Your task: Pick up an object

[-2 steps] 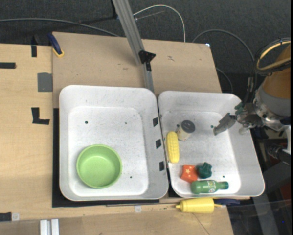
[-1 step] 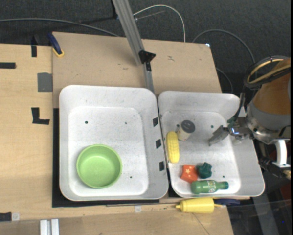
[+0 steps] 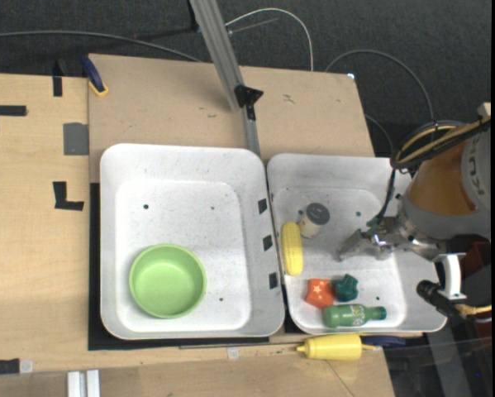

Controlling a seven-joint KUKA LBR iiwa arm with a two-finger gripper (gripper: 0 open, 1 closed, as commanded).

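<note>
My gripper (image 3: 364,243) hangs over the middle of the right bin (image 3: 338,172), above bare floor with nothing visibly in it. To its left lies a yellow corn cob (image 3: 292,248), and a small grey-capped jar (image 3: 315,218) leans just beyond the cob. Below the gripper, near the front wall, sit a red toy (image 3: 317,292), a dark green toy (image 3: 345,287) and a green bottle (image 3: 354,313) on its side. All of these are apart from the gripper.
A lime green bowl (image 3: 168,280) sits in the front left corner of the left bin (image 3: 181,160). A yellow bottle (image 3: 333,347) lies outside the right bin, along its front rim. A metal pole (image 3: 222,44) slants in from the top.
</note>
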